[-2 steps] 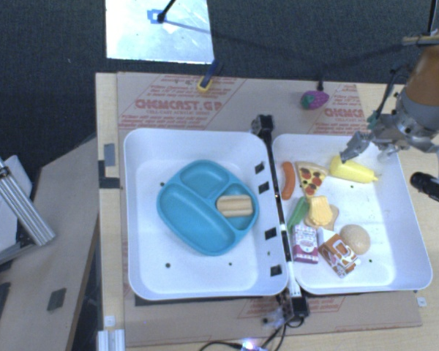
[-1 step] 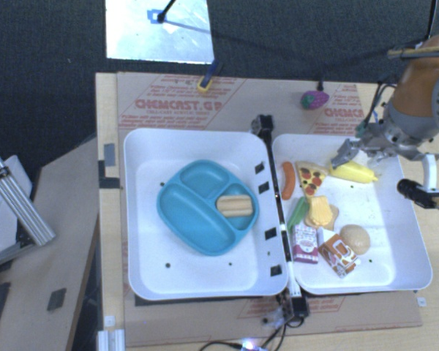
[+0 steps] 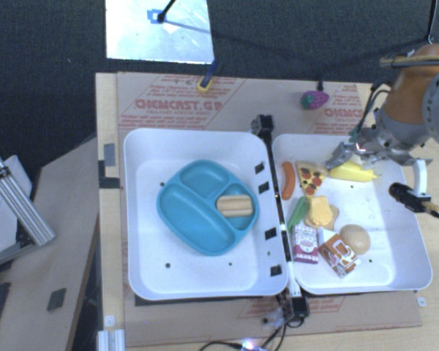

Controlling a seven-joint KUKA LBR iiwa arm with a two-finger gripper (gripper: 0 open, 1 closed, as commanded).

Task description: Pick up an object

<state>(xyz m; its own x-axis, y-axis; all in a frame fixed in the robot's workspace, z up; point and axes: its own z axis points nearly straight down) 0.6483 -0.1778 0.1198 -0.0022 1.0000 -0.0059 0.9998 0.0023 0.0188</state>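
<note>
Gripper [image 3: 349, 154] low over right bin [image 3: 406, 265], touching banana [image 3: 353, 172]; finger state can't be told.

Only legible text: red "CHEMCAST GP" print on the tan cardboard sheet [image 3: 177, 102] lying under the two bins, readable at its top left. Same red lettering repeats at the sheet's top right, partly cut off by the arm, and along the bottom edge, too small to read. Small red-and-white snack packets [image 3: 305, 243] in the right bin carry print, illegible.
</note>
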